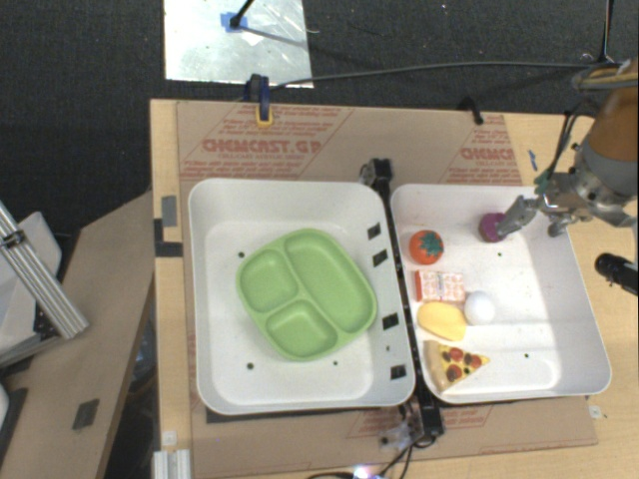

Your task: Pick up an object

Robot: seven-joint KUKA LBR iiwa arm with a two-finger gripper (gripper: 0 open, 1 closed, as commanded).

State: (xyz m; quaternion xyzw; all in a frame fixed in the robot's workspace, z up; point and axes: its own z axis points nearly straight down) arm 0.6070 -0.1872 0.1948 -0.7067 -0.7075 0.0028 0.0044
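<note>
Camera view lets us see two white bins on the table [329, 133]: the left bin [215, 267] carries a green divided plate [305, 292], and the right bin [559, 327] holds the small things. Near its upper middle lies a purple ball-like toy [491, 227], which we judge the likeliest target, since the gripper [517, 216] sits just beside it, perhaps touching. It looks light, rounded and smooth, so we expect it may roll or slip; a hold across its widest middle seems best. Lower along the bin's left side we see a tomato [426, 246], a red-and-white box [439, 286], a yellow lemon-like toy [441, 319], a white ball [480, 308] and a pizza slice [454, 361]. The arm enters from the right of the frame, wrist low and angled left. Whether the jaws stand apart or together we cannot tell.
</note>
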